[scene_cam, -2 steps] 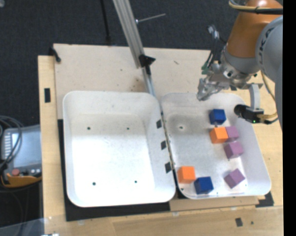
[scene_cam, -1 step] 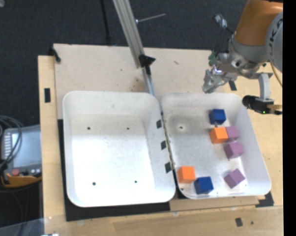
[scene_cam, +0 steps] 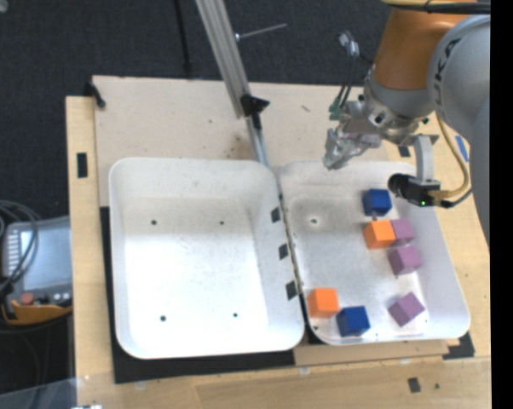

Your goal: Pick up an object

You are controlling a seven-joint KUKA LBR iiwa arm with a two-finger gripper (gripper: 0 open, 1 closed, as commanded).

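My gripper (scene_cam: pixel 340 153) hangs over the far edge of the right bin (scene_cam: pixel 325 196), left of and beyond the blocks, with nothing visible between its fingers. In that bin lie a blue block (scene_cam: pixel 377 200), an orange block (scene_cam: pixel 379 233) and two purple blocks (scene_cam: pixel 402 228) (scene_cam: pixel 404 258) clustered at the right. At the near side sit an orange block (scene_cam: pixel 324 301), a blue block (scene_cam: pixel 353 320) and a purple block (scene_cam: pixel 406 308).
The left bin (scene_cam: pixel 197 254) lies beside the right one. A slanted metal pole (scene_cam: pixel 227 54) rises from the seam between the bins at the back. A black cable and connector (scene_cam: pixel 414 190) hang by the right bin's far right.
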